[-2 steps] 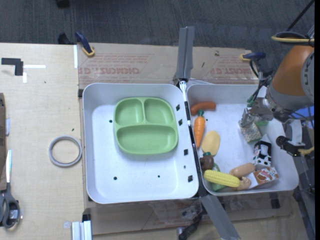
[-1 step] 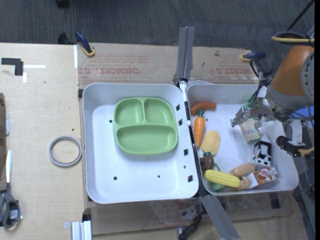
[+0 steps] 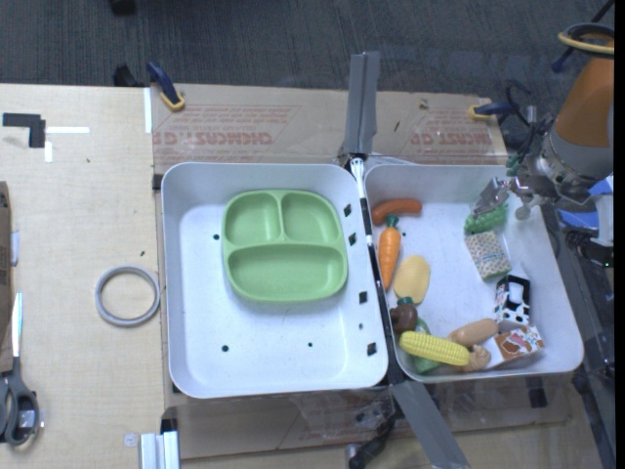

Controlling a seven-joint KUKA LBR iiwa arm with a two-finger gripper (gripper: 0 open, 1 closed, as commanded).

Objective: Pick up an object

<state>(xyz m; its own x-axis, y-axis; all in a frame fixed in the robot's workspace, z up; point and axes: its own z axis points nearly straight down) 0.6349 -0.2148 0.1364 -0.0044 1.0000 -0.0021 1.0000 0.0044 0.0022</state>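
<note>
The right bin (image 3: pixel 547 262) holds several toy foods: a red sausage (image 3: pixel 395 207), a carrot (image 3: pixel 389 252), a pale yellow piece (image 3: pixel 412 277), a corn cob (image 3: pixel 435 348), a tan bread-like piece (image 3: pixel 473 332), a cow-patterned carton (image 3: pixel 513 301) and a speckled pouch (image 3: pixel 487 255). My gripper (image 3: pixel 508 199) hangs over the bin's far right corner, just above a small green item (image 3: pixel 484 222). Whether it touches that item is unclear. The grey-and-orange arm (image 3: pixel 586 115) rises behind it at the right edge.
The left bin (image 3: pixel 186 291) carries a green divided plate (image 3: pixel 284 244). On the bench to the left lie a tape ring (image 3: pixel 127 294) and scissors (image 3: pixel 15 408). Blue clamps (image 3: pixel 166 86) hold cardboard behind the bins. A metal divider (image 3: pixel 362 106) runs between the bins.
</note>
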